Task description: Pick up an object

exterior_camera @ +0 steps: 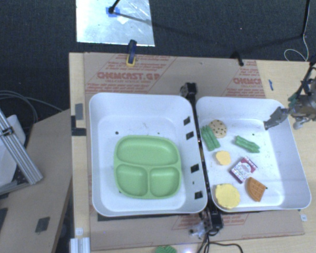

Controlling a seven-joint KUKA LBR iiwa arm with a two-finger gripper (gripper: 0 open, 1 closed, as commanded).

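Hovering at the right bin's (pixel 300 188) upper right rim, my gripper (pixel 274 119) carries nothing; I cannot tell its state. Food pieces like the cookie (pixel 217 127) lie centre-right, well apart, waiting for a pick.

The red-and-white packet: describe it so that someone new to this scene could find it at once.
Go to the right-hand white bin, then to its lower half. The red-and-white packet lies between the small yellow piece and the waffle. It alone is boxy and printed.
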